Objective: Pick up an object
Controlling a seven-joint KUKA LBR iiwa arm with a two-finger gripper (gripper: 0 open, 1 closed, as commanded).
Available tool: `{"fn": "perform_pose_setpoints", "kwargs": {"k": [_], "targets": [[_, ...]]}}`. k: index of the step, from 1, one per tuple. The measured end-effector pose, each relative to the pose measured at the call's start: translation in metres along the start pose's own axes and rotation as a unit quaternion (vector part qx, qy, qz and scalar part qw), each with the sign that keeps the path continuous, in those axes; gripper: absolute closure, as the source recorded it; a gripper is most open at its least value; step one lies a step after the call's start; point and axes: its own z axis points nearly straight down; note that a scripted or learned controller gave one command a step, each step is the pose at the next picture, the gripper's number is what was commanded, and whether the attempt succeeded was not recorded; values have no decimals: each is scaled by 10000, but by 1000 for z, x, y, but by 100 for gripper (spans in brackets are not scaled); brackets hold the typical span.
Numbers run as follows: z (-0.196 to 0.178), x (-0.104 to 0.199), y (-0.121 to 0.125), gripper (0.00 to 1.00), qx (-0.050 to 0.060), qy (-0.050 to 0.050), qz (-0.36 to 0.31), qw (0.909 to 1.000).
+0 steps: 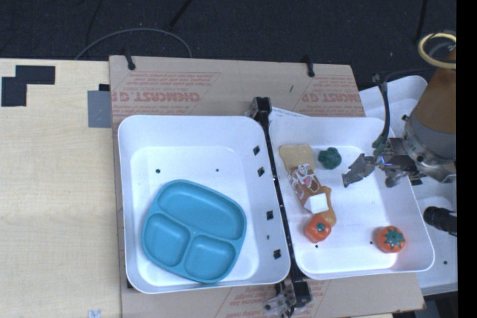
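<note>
The right white bin [417, 253] holds several small items. A tan bread-like piece [297, 156] lies at its upper left, with a dark green lump [329, 157] just to its right. Below them is a brown and white packet [311, 191], then a red-orange tomato-like toy [318, 229]. An orange pumpkin-like toy [390, 238] sits near the lower right corner. My gripper [375, 172] hangs over the right half of this bin, right of the green lump and above the pumpkin toy. I see nothing held in it.
The left white bin [141, 138] holds a blue divided plate [194, 230]. A black clip rail [272, 190] runs between the bins. Cardboard [223, 89] lies under both bins. The arm's grey body with its orange band [438, 97] stands at the right edge.
</note>
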Motion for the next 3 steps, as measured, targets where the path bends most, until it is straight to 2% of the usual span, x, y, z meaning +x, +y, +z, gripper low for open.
{"fn": "perform_pose_setpoints", "kwargs": {"k": [1, 2, 3], "targets": [[-5, 0, 2, 0, -55, -11, -9, 10000], [58, -5, 3, 0, -16, 1, -5, 10000], [117, -12, 5, 0, -23, 1, -4, 10000]]}}
